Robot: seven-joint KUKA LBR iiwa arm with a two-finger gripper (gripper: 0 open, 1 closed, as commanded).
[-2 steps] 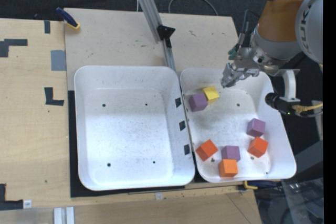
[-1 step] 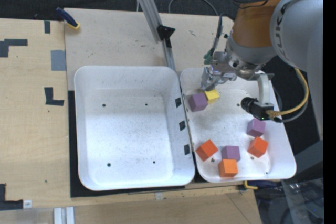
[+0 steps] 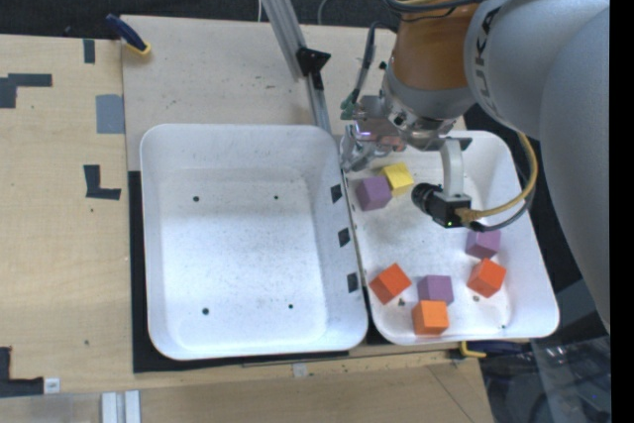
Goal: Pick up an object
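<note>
Partial letters "UK" show on the arm.

One fixed overhead camera, slanted down, both bins in frame

Even bright light, soft shadows, slightly grainy
</note>
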